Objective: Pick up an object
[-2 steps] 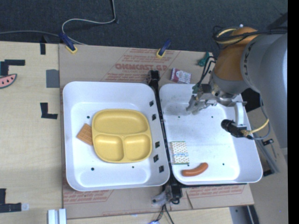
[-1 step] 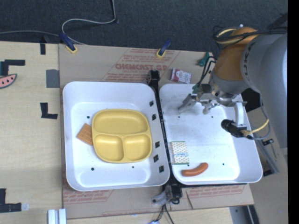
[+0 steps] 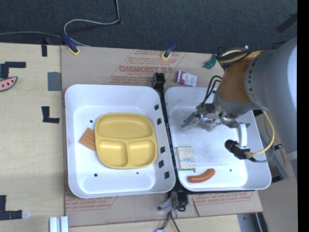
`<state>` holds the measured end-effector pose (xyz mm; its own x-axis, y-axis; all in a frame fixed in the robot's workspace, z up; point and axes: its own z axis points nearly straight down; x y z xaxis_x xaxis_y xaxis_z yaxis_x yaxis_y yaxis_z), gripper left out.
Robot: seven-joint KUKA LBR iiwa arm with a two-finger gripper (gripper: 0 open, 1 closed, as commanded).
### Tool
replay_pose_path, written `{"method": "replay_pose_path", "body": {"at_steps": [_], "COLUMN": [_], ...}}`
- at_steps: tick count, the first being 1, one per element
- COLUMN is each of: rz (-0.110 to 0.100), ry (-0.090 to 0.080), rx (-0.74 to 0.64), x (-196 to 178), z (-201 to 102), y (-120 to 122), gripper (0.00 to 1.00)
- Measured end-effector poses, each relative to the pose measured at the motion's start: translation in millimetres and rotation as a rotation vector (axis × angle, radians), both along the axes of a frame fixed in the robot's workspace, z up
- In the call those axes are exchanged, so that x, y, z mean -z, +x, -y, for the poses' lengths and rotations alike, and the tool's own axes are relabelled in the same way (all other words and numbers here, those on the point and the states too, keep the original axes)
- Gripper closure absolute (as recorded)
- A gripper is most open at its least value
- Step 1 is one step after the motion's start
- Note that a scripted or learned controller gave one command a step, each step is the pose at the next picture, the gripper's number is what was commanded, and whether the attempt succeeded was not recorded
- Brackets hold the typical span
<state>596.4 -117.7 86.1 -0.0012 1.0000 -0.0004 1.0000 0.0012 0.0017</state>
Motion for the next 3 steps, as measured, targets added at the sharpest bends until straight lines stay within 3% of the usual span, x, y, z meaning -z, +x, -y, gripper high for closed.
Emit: {"method": "replay_pose_path", "body": {"at_steps": [1,2,3], "rz": [0.002,0.002,0.001], "ry": [-0.003,-0.002,-0.002], "rx": [-0.001,-0.001,-0.002], "x": [-9.8,-9.6,-18.9], "z": [0.6,0.5,-0.2], "y": [0.5,0.4,0.4], "gripper": [1.00,0.00,1.00]}}
